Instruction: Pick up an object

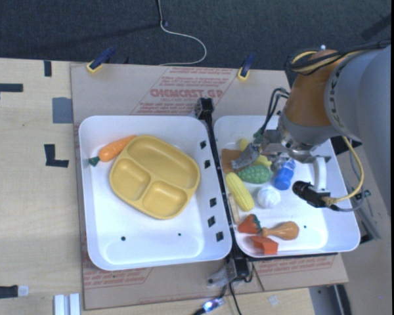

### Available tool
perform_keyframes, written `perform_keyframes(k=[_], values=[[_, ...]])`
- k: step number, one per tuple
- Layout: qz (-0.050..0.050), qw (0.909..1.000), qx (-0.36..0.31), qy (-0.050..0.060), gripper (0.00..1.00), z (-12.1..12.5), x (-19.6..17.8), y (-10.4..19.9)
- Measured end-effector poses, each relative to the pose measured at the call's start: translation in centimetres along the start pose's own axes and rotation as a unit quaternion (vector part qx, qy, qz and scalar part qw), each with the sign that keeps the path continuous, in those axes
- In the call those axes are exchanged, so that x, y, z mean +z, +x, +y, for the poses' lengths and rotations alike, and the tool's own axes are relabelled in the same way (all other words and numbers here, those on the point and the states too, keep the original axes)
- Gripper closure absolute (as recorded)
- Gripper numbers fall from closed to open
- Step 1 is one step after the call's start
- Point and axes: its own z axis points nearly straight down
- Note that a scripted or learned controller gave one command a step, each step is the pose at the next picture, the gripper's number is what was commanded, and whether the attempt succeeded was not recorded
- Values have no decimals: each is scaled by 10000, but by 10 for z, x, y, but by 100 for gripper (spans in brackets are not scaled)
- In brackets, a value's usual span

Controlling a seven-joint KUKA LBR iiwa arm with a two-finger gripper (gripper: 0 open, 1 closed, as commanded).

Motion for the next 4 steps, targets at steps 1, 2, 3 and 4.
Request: perform_keyframes(k=[1, 2, 3, 4], values=[[0, 10000, -2, -47, 0, 1, 53, 1], [1, 10000, -13, -49, 100, 2, 42, 1], [3, 10000, 2, -45, 100, -2, -3, -6], [5, 10000, -6, -47, 100, -6, -46, -1]])
